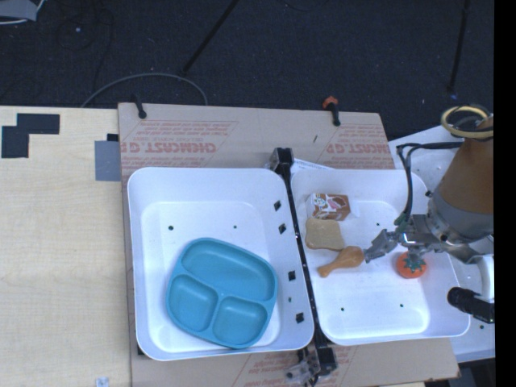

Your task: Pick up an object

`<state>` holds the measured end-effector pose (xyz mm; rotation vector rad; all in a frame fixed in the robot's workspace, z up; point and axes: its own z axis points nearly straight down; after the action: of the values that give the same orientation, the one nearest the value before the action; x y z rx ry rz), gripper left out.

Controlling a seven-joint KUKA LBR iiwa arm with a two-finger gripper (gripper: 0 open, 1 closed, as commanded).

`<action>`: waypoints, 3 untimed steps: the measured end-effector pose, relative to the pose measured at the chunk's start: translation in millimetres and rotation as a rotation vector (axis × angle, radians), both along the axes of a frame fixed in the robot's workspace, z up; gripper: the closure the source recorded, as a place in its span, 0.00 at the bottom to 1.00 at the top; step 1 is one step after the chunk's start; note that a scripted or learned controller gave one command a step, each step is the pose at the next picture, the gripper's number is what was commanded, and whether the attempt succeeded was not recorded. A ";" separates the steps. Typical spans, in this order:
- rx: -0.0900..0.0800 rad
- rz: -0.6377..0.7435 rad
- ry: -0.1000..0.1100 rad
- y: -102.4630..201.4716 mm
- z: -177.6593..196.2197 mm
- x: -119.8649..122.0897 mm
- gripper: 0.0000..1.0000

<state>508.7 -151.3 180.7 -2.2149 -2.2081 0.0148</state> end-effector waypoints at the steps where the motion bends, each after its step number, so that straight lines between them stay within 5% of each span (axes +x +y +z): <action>1: -0.002 0.003 -0.013 0.0 7.0 3.1 0.00; 3: 0.000 0.002 -0.010 -2.5 -90.4 0.8 0.00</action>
<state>509.5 -153.7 90.3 -2.2174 -2.2159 0.0046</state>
